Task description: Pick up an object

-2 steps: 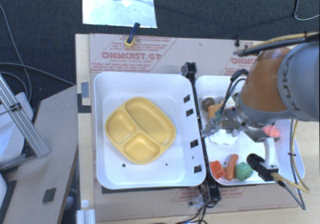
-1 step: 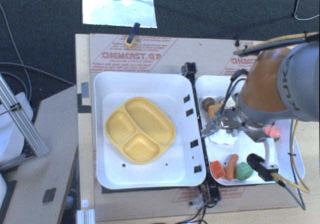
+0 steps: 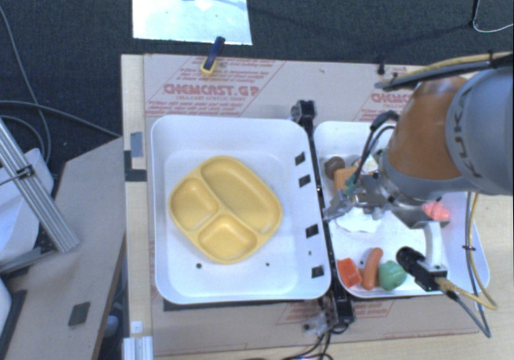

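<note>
1. The grey arm (image 3: 474, 141), smooth and rounded with its glossy orange band (image 3: 422, 137), is reaching in from the right and covering much of the right bin (image 3: 325, 137).
2. The gripper (image 3: 347, 199) is hanging low over the right bin's left side, beside the divider; whether it is open or closed cannot be told from this angle, and no object is showing in its grasp.
3. Small toy pieces are lying in the right bin: a brown rounded piece (image 3: 333, 165) near the top, an orange block (image 3: 345, 177) just below it, and along the near edge a red-orange wedge (image 3: 348, 272), an elongated carrot-like piece (image 3: 372, 267) and a green lump (image 3: 392, 274), close together.
4. A pink piece (image 3: 436, 210) is peeking out beside the arm.
5. A yellow, three-compartment plastic tray (image 3: 225, 207) with rounded corners is lying flat in the left bin (image 3: 177, 278).
</note>
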`<state>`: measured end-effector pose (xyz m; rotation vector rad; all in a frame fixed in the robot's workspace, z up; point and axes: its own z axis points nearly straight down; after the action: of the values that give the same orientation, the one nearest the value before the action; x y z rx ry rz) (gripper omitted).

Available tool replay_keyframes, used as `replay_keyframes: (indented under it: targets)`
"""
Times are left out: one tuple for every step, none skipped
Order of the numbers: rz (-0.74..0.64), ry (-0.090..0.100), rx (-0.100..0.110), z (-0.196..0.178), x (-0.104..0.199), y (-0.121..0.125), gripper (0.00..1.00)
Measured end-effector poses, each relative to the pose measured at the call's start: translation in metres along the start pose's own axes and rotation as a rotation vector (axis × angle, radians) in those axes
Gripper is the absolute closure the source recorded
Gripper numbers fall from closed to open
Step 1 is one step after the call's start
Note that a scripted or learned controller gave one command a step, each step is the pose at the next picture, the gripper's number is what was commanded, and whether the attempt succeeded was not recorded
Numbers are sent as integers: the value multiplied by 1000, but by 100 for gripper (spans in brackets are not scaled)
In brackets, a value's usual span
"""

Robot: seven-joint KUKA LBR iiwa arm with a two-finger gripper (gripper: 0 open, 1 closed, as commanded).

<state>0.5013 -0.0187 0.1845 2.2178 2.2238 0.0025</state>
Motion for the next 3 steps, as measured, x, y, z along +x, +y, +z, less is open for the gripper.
replay_keyframes:
  targets:
    - [0, 0, 0, 0, 0, 0, 0]
    - [0, 0, 0, 0, 0, 0, 0]
    - [0, 0, 0, 0, 0, 0, 0]
